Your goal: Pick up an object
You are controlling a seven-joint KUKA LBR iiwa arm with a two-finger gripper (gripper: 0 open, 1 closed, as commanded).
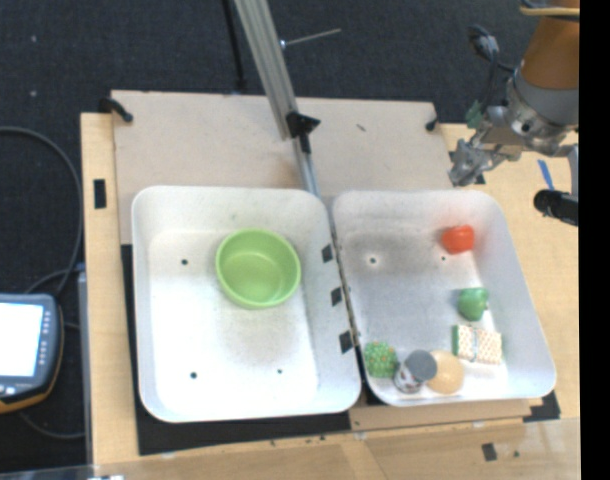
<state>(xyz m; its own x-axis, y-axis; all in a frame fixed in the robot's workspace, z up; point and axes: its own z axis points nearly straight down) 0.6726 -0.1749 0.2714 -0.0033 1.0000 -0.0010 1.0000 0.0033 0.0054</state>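
Right bin [505,230]: holding small toys along its lower edge, frame's lower right.
Green bowl [258,267]: sitting in left bin [175,368].
Fingers [468,168]: hanging at upper right, gap unclear.

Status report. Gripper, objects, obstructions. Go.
Gripper above right bin's far rim, holding nothing seen. Orange ball nearest, loose in right bin; other small items cluster at near edge. Green bowl in left bin. Nothing blocking the ball.

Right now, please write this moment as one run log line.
arm: above right bin far corner | gripper: holds nothing seen | left bin: green bowl
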